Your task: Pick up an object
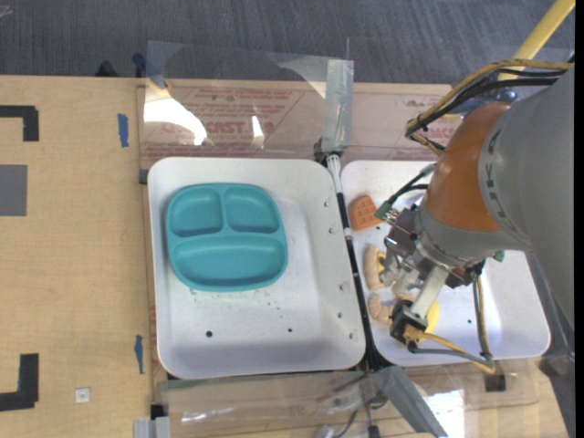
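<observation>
Where the camera looks down at a slant, a tan wooden bench (73, 245) fills the scene, with black tape marks near its left edge and short blue tape strips beside the bins. A large grey arm (538, 153) with an orange band above the wrist reaches in from the right and bends down over the right side of the scene.

Two shallow white bins sit side by side at the middle. The left bin (310, 318) is the wider of the two as seen here, and a few dark specks dot its floor. The right bin (525, 331) is largely covered by the arm. A clear plastic sheet (237, 117) stands behind both bins and catches bright glare.

A teal divided plate (226, 235) with three compartments lies flat in the upper left part of the left bin, well apart from the arm.

The gripper (396, 274) hangs low over the left part of the right bin, near the wall shared by the two bins. Whether it is open or closed cannot be told, as the wrist hides it.

Small objects lie in that same part of the right bin. An orange piece (363, 211) rests near the bin's upper left corner. Below it, a pale tan piece (375, 265) lies just beside the gripper, and a second tan piece (378, 309) lies lower, by the shared wall. Something small and yellow (431, 315) shows beneath the wrist, too hidden to identify.
</observation>
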Controlling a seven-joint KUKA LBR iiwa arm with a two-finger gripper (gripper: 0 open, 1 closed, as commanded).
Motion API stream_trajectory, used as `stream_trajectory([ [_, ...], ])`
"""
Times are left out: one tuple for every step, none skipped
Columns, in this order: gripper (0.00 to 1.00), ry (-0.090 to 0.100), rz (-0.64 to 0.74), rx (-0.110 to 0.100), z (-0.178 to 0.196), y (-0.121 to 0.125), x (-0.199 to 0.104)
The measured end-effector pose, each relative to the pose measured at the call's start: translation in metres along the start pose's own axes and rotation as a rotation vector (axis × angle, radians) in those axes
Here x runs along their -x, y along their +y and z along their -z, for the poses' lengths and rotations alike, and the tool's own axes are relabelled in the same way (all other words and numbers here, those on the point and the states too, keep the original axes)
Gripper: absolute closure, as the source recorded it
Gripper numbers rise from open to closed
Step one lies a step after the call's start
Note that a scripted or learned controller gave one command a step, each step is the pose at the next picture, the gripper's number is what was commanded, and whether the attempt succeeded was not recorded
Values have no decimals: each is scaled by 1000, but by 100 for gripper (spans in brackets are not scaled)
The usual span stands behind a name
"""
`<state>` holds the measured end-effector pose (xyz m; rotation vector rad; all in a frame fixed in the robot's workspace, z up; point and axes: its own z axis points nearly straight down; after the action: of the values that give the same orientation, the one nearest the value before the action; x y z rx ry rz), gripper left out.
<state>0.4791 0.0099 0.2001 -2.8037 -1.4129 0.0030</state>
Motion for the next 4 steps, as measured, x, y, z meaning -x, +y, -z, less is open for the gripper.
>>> stream_trajectory([
  [100, -1, -263, 0, 1, -41, -54],
  [100, -1, -613, 1, 9, -65, -87],
  [100, -6, -113, -5, -97, -99, -130],
  [100, 4, -450, 1, -22, -126, -169],
])
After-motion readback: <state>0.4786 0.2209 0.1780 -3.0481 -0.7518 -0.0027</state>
